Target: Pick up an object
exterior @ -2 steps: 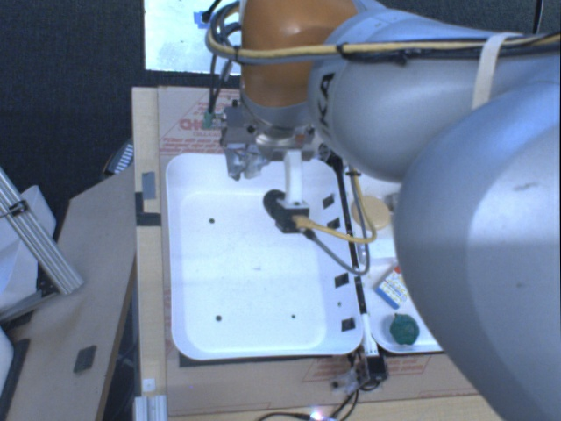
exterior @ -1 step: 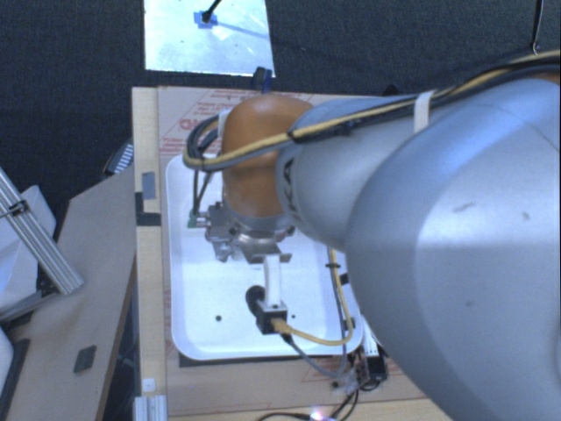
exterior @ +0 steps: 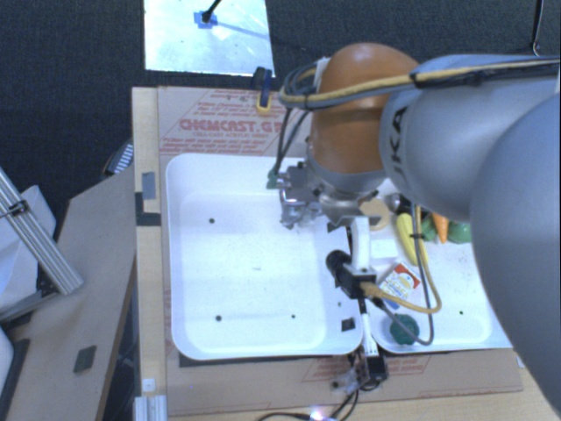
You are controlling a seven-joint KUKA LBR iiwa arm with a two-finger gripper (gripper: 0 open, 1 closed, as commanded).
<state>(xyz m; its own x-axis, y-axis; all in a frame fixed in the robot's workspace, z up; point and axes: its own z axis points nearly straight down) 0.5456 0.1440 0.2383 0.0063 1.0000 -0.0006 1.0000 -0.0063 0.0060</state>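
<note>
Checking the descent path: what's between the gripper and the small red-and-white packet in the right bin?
In the camera view, the raised white divider rims of the bins lie between the gripper and the small red-and-white packet.

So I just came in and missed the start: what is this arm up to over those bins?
A grey arm with an orange band reaches in from the right, its pincer low over the left bin, near that bin's far right corner. The objects lie in the right bin: a small box, a green round piece, something yellow. Nothing can be seen between the pincer's tips, so no pick is evident.
</note>
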